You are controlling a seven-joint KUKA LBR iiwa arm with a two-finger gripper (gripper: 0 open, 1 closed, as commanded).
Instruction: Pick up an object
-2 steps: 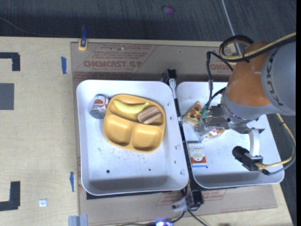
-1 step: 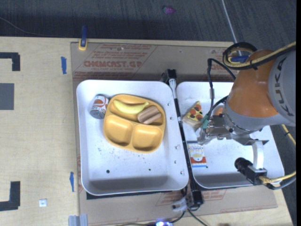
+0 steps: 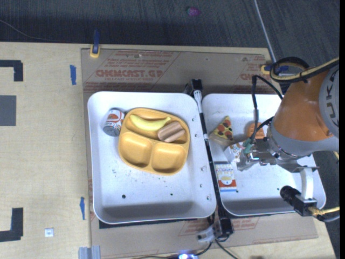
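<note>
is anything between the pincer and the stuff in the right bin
Nothing visible blocks it. The pincer hangs over the right bin, right beside the pizza slice toy and the small carton. Only the arm's own bulk hides the orange toy.

One camera sits high above the bench [image 3: 43, 144] and looks down at a slant. It sees both white bins whole — the left bin [image 3: 108, 198] and the right bin [image 3: 259, 204] side by side. The dark floor [image 3: 135, 9] runs along the top, so the camera leans that way. The arm [image 3: 304, 117] comes in from the right — big and near.
</note>
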